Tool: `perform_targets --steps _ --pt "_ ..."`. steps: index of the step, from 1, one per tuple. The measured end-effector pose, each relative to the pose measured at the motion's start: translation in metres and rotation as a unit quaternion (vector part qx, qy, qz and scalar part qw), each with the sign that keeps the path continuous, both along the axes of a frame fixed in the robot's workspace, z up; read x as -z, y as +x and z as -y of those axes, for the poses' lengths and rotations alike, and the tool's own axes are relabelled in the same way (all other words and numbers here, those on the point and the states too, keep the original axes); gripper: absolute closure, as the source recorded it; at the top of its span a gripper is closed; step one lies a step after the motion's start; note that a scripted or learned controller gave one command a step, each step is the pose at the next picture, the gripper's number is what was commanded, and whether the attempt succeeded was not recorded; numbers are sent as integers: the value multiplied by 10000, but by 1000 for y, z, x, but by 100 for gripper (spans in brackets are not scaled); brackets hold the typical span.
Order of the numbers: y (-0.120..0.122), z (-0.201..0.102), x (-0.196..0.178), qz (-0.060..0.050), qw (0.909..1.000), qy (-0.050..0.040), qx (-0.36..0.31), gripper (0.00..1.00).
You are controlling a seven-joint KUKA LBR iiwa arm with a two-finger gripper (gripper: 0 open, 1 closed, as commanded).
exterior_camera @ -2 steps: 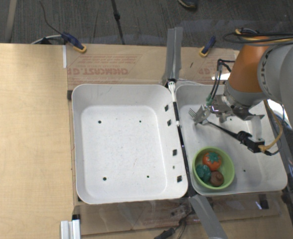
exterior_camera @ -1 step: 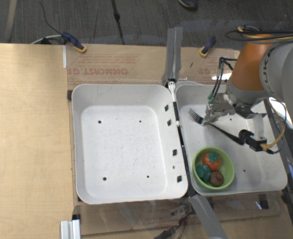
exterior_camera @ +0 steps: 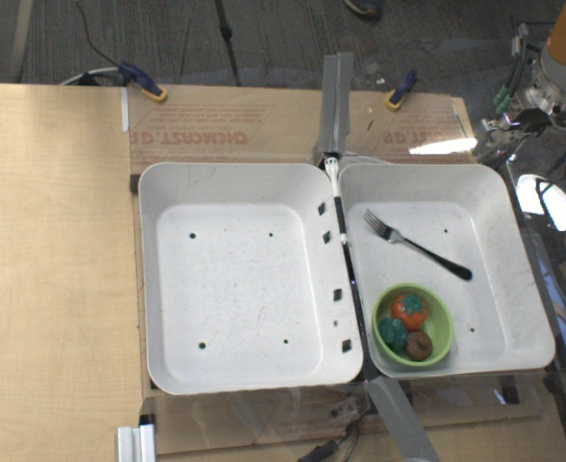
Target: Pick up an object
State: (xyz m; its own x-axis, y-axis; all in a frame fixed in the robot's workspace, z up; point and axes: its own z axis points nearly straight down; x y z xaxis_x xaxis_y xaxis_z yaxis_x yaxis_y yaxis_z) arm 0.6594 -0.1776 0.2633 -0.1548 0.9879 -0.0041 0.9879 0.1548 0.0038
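Note:
A green bowl (exterior_camera: 414, 326) sits at the front left of the right bin (exterior_camera: 500, 258). It holds an orange piece, a teal piece and a brown piece. A fork with a black handle (exterior_camera: 417, 244) lies slantwise in the middle of that bin, tines toward the back left. The arm's wrist and gripper (exterior_camera: 519, 123) hang at the far right, beyond the right bin's back right corner, apart from both objects. The fingers are too small and cluttered to read.
The left bin (exterior_camera: 163, 258) lies beside the right one, joined by a grey divider bar (exterior_camera: 336, 114). Cardboard lies under both bins, held by clamps (exterior_camera: 398, 89) at the back. A wooden board (exterior_camera: 52, 258) covers the left side.

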Motion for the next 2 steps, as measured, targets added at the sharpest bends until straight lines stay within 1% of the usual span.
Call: perform_targets --steps 1,2 --pt "-15 -36 49 -28 9983 12 588 100" --pt "-15 -36 49 -26 9983 11 590 0"
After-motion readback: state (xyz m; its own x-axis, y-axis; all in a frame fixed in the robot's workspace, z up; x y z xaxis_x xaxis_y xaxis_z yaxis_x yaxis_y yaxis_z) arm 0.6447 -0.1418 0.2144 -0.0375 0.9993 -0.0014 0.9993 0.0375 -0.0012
